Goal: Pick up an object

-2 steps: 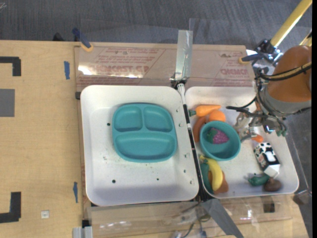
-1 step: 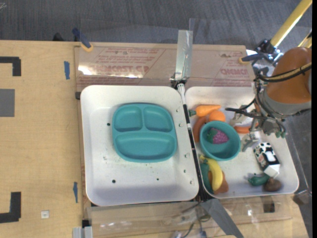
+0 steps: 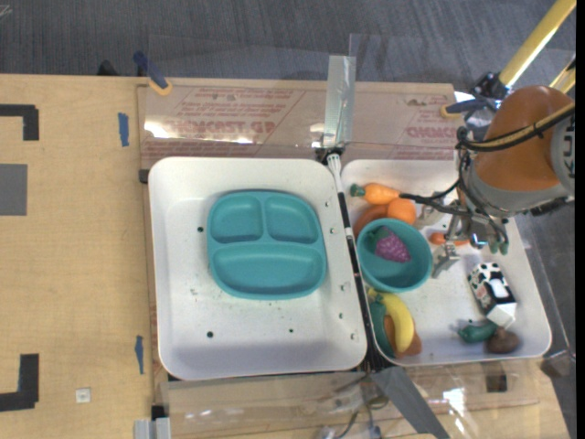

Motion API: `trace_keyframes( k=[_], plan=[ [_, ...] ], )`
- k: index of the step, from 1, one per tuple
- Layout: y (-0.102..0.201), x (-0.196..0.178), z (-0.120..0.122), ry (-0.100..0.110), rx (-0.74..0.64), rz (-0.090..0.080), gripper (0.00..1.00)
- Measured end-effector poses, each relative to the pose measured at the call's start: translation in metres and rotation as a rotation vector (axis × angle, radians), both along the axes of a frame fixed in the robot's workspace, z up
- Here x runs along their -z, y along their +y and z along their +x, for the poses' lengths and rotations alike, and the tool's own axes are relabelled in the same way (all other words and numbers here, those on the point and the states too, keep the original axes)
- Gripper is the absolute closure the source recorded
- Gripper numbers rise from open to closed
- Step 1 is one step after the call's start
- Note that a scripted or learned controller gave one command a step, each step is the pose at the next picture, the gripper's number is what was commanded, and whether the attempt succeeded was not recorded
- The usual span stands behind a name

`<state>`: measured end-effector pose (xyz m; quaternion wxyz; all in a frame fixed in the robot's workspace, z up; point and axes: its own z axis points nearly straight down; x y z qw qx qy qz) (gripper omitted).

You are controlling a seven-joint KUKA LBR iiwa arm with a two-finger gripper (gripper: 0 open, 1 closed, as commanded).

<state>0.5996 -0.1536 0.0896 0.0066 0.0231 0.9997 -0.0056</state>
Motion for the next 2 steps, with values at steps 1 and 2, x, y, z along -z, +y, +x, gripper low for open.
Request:
trace_keyframes(
  k=[1, 2],
  plan=[
    [0.0036, -0.0034, 0.0052, -0.006, 0.089, -0.017, 0.0],
    [0.0062, -0.0053, 0.0095, -0.008, 0.079, -0.023, 0.0]
  ],
)
